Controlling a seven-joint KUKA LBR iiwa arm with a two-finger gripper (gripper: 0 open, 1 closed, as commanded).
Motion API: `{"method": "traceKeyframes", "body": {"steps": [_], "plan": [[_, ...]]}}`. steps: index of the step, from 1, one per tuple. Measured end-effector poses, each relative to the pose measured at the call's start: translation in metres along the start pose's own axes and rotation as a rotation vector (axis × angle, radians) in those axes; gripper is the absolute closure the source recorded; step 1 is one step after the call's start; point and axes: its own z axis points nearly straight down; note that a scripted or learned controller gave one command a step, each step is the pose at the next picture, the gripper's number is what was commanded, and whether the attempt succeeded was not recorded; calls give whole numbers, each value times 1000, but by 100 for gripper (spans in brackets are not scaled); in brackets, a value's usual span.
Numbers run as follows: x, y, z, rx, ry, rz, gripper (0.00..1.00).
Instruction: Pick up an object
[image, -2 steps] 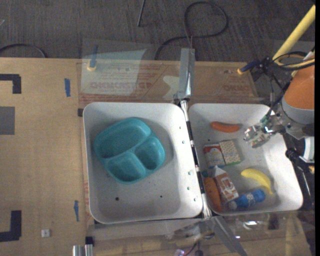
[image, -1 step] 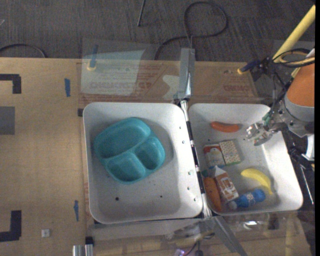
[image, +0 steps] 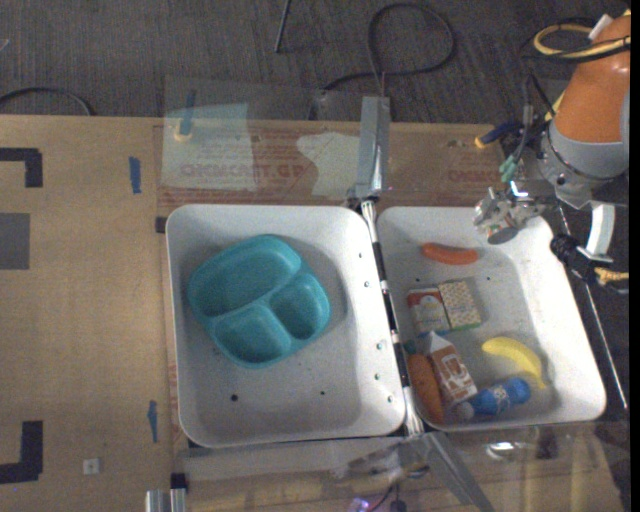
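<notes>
Camera view puts the objects in the right bin (image: 575, 330): an orange carrot (image: 450, 254) near its upper edge, two small cartons (image: 445, 306) side by side at the middle, a yellow banana (image: 515, 359) toward the lower right, a blue bottle (image: 497, 398) below the banana, and a box (image: 453, 373) beside a brown bun (image: 425, 388) at the lower left. The gripper (image: 500, 218) hangs over the bin's upper right corner, apart from the carrot; its state cannot be told, and nothing is seen in it. The left bin (image: 190, 390) holds a teal tray (image: 258, 298).
</notes>
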Motion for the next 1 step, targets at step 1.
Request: {"method": "traceKeyframes", "body": {"steps": [1], "plan": [[-12, 5, -14, -1, -2, -49, 100]]}}
